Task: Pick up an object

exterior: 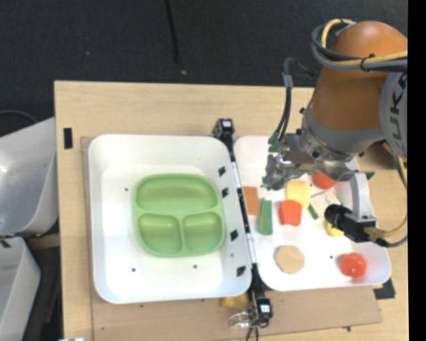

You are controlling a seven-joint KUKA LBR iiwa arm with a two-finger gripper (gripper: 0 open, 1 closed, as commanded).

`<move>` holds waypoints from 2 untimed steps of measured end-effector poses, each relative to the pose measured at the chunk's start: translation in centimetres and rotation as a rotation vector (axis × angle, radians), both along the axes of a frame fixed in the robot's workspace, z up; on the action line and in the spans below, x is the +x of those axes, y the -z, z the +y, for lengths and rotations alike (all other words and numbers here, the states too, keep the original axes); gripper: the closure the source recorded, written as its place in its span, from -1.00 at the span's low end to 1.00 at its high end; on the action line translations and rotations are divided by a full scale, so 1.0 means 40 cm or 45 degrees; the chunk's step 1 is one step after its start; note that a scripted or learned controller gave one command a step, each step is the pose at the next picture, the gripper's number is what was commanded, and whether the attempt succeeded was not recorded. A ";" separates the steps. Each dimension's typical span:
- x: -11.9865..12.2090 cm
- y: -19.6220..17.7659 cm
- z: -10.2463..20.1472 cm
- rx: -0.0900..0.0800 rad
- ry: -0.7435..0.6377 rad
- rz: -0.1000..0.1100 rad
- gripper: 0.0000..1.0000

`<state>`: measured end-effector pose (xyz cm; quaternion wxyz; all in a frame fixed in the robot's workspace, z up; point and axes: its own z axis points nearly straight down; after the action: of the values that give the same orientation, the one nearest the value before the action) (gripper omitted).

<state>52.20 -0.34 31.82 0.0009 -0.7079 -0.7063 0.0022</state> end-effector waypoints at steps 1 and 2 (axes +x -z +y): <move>0.001 -0.037 0.000 0.001 -0.007 -0.008 1.00; -0.086 0.097 0.275 0.005 -0.018 0.001 1.00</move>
<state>48.78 10.65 27.95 0.0026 -0.7030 -0.7112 0.0011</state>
